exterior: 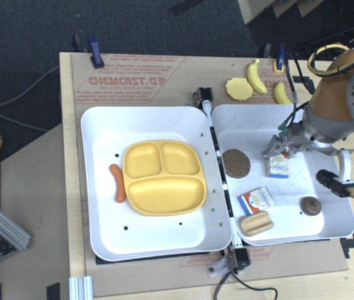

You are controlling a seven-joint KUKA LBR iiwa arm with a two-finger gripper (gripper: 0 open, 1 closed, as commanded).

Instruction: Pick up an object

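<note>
A: Where is the hand (281,150) right now?

B: Low in the right-hand shallow white bin (252,119), at the end of the grey arm with the orange band (338,99). It sits directly over a small white and blue carton (279,167), which lies just to the right of the flat brown round disc (235,163).

A: Is it clenched on that carton?

B: I cannot tell. The metal parts at the tip overlap the carton's upper edge, and whether they are spread or closed is too small to read. Nothing shows the carton lifted off the bin floor.

A: What else could it go for?

B: Taking the brown disc as the mark: below it and slightly right lies a red, white and blue flat packet (256,199), and below that a tan bread-like roll (256,223) near the bin's front rim. Further right of the roll is a small dark brown round piece (311,205).

A: And the other bin?

B: To the left of the disc, past the divider, the left white bin (102,130) holds a yellow plastic divided plate (163,177) with an orange sausage-shaped toy (117,182) at its left side. Above the disc, out on the surface (127,80), lie two yellow toy bananas (257,77) and a yellow disc-shaped piece (239,89).

A: Why the carton, do you think?

B: My guess is that it stands apart from its neighbours, leaving room either side for a grip.
</note>
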